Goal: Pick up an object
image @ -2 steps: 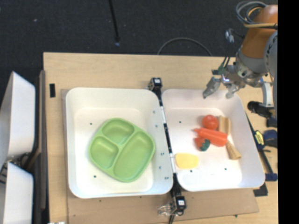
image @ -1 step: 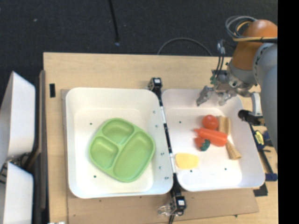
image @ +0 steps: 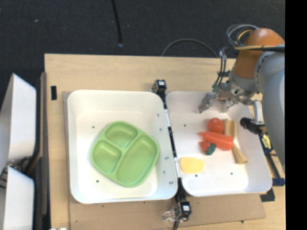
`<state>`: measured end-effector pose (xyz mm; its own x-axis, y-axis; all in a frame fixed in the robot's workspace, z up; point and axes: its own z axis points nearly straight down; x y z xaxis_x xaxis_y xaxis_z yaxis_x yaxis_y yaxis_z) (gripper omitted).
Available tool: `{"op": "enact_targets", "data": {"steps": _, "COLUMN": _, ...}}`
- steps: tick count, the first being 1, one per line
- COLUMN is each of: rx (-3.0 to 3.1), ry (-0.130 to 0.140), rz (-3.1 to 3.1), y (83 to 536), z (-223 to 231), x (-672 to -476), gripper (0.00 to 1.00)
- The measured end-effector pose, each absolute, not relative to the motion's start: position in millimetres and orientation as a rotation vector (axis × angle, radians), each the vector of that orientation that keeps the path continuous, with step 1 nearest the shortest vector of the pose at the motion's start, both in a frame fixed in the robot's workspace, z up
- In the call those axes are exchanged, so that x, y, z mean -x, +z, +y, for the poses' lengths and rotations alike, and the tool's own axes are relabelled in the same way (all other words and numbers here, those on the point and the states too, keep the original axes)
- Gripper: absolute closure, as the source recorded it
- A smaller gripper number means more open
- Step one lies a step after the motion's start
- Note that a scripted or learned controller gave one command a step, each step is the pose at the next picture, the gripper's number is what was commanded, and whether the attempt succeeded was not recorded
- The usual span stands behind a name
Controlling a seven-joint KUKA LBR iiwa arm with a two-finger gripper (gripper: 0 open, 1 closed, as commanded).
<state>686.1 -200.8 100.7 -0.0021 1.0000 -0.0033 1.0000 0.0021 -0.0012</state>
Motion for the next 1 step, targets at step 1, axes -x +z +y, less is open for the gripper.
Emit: {"op": "enact_targets", "data": {"steps": 1, "rx": -2.211, "ry": -0.004, "rz": 2.220, "y": 114.6, "z": -202.2, "x": -687.4, "gripper": 1.00}}
